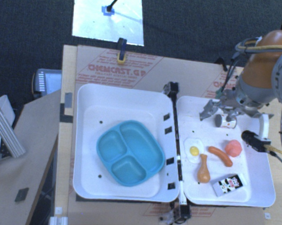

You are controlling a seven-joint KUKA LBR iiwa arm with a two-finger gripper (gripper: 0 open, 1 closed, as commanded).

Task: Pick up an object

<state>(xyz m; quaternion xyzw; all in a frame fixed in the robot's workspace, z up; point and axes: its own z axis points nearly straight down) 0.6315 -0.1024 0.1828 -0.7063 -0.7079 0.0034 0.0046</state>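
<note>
Your gripper (219, 114) hangs over the right bin (261, 193), above the sausage (220, 156); whether it is released or clenched cannot be told. Centre over one item before descending. Around the sausage: fried egg (193, 150), drumstick (203, 170), pink ball (234, 147), carton (229, 184). The left bin (85, 129) holds a blue tray (130, 152).

blue tray (130, 152), pink ball (234, 147)

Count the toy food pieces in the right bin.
4: fried egg at left, sausage in the middle, pink ball right, drumstick below. The arm may hide more.
</note>
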